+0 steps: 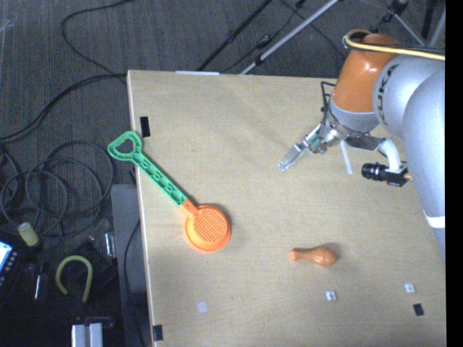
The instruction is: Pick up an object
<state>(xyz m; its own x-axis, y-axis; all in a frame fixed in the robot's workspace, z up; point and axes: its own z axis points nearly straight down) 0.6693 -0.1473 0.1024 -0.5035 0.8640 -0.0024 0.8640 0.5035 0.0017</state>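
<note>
Camera view, round mesh-headed orange strainer, green handle

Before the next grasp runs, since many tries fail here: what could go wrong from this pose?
1. The hand hangs above bare bench, apart from both objects, so a straight descent would likely close on nothing.
2. The orange pear-shaped toy looks rounded and may roll or slip out.
3. The green-handled strainer pokes past the bench's left edge; a nudge could tip it off.

Grey arm, orange band, seemingly metallic claw
</note>
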